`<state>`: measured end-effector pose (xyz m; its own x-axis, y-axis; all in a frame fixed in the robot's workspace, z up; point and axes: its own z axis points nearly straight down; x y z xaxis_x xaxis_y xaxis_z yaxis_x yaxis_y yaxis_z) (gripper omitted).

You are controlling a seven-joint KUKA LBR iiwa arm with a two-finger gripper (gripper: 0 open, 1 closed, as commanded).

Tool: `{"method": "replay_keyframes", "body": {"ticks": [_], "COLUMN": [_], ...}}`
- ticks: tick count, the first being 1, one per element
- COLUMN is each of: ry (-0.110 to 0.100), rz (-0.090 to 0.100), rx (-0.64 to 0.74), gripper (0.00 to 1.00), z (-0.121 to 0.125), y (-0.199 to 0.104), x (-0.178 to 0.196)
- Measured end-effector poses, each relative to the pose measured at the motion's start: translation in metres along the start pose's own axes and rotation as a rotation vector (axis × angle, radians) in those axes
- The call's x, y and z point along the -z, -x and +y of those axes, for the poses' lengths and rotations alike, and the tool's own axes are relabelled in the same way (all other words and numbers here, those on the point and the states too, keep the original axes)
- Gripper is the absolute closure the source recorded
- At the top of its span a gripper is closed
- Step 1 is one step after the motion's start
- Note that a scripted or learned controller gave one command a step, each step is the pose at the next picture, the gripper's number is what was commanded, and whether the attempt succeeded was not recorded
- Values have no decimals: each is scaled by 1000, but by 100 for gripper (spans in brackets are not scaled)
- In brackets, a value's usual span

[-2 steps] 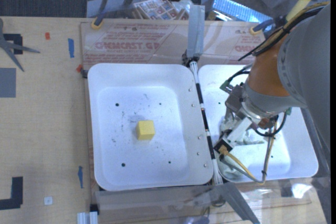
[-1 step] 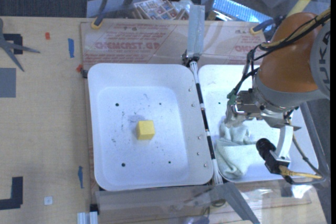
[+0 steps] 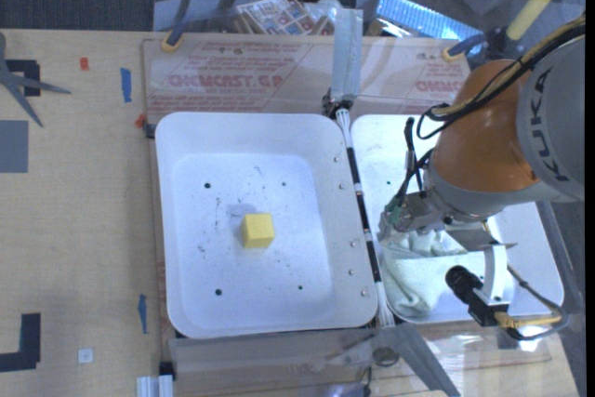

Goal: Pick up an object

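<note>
A small yellow block (image 3: pixel 258 230) lies near the middle of the left white bin (image 3: pixel 177 200), alone on its floor. In the right bin (image 3: pixel 372 144), a crumpled white and pale green cloth-like object (image 3: pixel 416 279) lies at the near left corner. My gripper (image 3: pixel 420 235) reaches down into the right bin directly over that crumpled object, at or just above its top. The orange band and grey wrist (image 3: pixel 479 153) hang over it and hide most of the gripper. Whether the crumpled thing is held is not visible.
A raised divider (image 3: pixel 358 200) separates the two bins. A clear panel and cardboard (image 3: pixel 279 74) stand behind the bins. Cables and a black fitting (image 3: pixel 469 288) hang off the wrist near the right bin's front edge. Wooden bench top (image 3: pixel 74 200) lies to the left.
</note>
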<state>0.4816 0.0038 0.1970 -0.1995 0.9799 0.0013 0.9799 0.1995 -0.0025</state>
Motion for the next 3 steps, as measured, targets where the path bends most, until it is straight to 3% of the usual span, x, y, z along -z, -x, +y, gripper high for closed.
{"method": "replay_keyframes", "body": {"ticks": [1,3], "ry": [7,8], "rz": [-4,-7], "rx": [301,490], "gripper": [100,100], "z": [95,131], "y": [1,95], "x": [-12,-10]}}
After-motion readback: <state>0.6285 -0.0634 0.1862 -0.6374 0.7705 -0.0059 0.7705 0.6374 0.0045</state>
